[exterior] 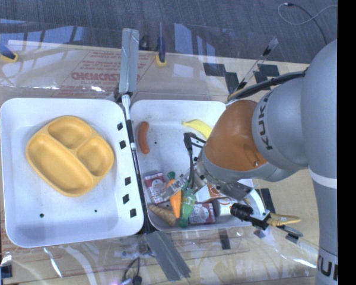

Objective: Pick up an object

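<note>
I'm down in the right bin (166, 108) now, my orange-banded wrist hanging over its middle and my gripper (188, 190) dropped into the heap of clutter at the six o'clock end. From up here I cannot tell how it is set, since my own wrist and the pile cover it. Right at it lie a green bottle (186, 209), a small orange carrot-like piece (175, 205) and a red-and-white packet (156, 187), all touching one another. A hot dog sausage (143, 137) lies apart at ten o'clock, a banana (197, 127) peeks out at twelve, hard against my wrist. The yellow divided plate (70, 154) sits alone in the left bin (12, 218). I judge this the grasp step; next calls for closing firmly and lifting straight, wary of neighbours dragging along.
</note>
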Robot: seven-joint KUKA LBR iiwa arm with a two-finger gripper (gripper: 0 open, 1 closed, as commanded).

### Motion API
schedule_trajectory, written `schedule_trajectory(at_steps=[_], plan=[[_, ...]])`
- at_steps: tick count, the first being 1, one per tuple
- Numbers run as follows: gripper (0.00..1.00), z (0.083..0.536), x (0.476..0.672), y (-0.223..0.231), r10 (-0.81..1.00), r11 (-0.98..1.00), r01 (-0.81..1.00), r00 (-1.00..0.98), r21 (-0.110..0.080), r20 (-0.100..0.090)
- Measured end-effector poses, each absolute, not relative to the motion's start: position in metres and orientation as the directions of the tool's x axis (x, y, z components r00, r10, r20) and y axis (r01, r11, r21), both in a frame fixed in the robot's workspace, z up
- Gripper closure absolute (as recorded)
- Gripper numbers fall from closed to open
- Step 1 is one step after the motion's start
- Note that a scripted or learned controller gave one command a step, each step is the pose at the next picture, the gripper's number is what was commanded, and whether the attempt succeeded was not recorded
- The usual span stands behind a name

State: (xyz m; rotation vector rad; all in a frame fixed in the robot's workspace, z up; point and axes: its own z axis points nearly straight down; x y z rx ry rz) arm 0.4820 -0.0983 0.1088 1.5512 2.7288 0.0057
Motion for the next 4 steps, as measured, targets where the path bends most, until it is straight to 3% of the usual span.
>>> schedule_trajectory(at_steps=[1, 2, 3, 4], plan=[[1.00, 0.192, 0.526, -0.063, 0.804, 0.595, 0.804, -0.595, 0.000, 0.000], [1.00, 0.191, 0.562, 0.000, 0.797, 0.604, 0.797, -0.604, -0.002, 0.001], [1.00, 0.262, 0.517, -0.009, 0.952, 0.307, 0.952, -0.307, -0.001, 0.000], [1.00, 0.271, 0.518, -0.008, 0.950, 0.314, 0.950, -0.314, -0.003, 0.000]])
